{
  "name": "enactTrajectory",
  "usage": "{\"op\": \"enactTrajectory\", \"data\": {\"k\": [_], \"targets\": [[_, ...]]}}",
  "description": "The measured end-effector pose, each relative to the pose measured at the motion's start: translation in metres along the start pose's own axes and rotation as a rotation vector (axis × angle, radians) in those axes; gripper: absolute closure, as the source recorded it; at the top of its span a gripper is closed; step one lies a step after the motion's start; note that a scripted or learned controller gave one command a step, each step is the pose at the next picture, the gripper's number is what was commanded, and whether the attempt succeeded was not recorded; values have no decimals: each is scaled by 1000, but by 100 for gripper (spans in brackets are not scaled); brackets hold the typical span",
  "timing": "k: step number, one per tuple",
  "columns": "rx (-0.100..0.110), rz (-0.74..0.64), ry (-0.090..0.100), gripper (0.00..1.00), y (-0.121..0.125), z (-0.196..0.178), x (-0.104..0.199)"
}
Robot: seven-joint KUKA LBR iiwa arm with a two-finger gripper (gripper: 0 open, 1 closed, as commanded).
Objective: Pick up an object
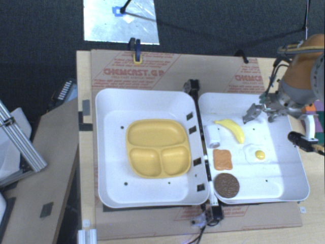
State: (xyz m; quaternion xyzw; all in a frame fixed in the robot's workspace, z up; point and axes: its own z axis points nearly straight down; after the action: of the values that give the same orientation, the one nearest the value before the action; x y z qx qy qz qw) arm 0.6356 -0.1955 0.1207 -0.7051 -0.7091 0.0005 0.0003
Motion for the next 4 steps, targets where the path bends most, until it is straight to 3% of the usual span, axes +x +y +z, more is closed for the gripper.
{"op": "enactTrajectory", "data": {"k": [1,2,4], "targets": [[-1,-1,0,0,0,38,1],[-8,-3,-2,100,3,23,0],[-10,0,-3,100,11,-81,-8]]}}
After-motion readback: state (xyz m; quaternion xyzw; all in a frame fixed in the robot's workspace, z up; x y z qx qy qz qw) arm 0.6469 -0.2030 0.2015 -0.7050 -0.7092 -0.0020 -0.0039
